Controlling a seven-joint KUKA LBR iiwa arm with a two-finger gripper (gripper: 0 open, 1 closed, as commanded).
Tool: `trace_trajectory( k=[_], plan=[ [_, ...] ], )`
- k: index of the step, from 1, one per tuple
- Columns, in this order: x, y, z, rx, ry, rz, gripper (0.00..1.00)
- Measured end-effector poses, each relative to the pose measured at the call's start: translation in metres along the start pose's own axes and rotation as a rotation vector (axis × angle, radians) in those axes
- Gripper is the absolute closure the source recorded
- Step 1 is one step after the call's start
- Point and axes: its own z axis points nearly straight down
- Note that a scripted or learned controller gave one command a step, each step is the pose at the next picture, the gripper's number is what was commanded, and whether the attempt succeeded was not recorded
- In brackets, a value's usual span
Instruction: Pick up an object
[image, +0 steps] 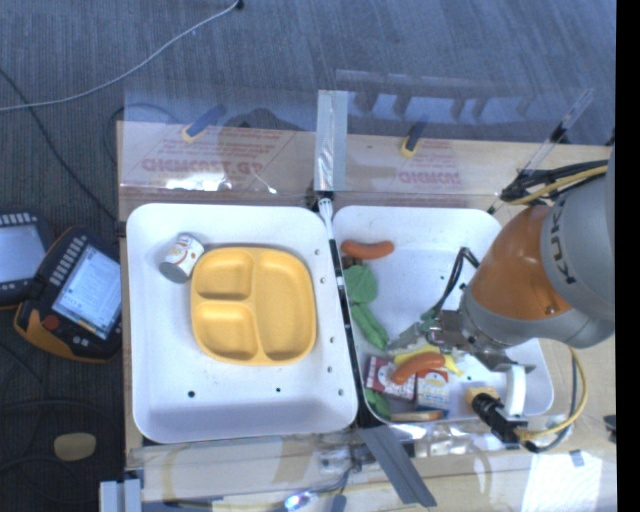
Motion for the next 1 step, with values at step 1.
trace_trajectory(
  k=[1],
  plan=[
    [0.0005,0.0010,-0.0083,-0.001,0.001,0.000,1.00]
  ],
)
